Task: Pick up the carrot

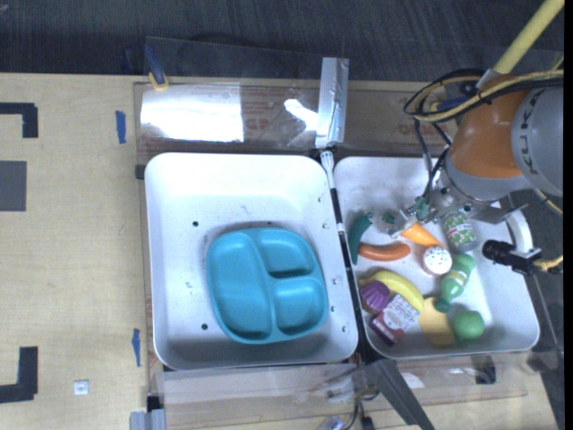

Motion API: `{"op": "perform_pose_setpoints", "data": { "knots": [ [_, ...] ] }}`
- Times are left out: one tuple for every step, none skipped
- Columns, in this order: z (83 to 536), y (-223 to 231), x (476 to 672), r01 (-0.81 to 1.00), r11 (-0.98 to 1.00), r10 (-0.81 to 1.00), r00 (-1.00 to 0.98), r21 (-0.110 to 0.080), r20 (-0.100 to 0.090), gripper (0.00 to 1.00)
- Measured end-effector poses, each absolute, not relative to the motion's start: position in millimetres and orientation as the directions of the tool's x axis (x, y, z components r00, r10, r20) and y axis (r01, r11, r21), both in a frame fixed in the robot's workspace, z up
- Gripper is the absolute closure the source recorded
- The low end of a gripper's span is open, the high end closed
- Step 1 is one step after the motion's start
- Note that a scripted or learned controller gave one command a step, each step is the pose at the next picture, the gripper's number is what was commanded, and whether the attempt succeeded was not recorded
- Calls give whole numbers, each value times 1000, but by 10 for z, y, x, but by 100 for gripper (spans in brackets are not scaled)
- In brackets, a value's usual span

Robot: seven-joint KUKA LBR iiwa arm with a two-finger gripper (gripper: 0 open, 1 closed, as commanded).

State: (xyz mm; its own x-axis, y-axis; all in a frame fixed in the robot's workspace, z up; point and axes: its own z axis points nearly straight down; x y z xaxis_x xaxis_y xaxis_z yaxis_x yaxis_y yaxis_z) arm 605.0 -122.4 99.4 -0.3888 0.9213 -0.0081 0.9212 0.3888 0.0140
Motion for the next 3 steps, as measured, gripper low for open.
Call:
{"op": "perform_pose_setpoints", "data": {
  "knots": [
    [1883,-635,6648,937,349,937,-349,8,-2,100],
    [2948,-355,6686,880,476,880,-476,10,-6,100],
    [2357,-169,6670,516,857,516,-857,1,0,100]
  ]
}}
